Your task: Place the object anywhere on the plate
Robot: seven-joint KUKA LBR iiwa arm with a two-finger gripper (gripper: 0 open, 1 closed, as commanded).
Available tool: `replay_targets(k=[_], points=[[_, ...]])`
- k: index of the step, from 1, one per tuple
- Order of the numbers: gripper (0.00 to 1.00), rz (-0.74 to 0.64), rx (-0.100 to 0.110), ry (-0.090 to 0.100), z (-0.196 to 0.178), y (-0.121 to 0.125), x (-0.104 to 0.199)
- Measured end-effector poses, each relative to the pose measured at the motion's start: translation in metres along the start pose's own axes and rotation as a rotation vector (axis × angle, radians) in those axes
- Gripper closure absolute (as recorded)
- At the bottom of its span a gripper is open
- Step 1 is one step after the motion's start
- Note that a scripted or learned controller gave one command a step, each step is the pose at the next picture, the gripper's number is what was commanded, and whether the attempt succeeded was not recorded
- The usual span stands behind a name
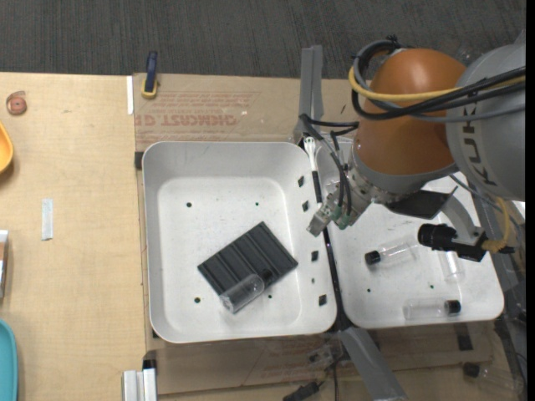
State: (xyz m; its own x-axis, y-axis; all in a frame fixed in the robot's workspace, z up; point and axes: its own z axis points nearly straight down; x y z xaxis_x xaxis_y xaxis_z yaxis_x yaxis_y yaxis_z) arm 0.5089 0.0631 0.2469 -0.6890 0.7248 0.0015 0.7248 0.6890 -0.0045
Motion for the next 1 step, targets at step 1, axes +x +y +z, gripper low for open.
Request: replay_targets(k=[1], points=[[0.00,0.000,0.000,0.000,0.0000,0.0000,0.0000]])
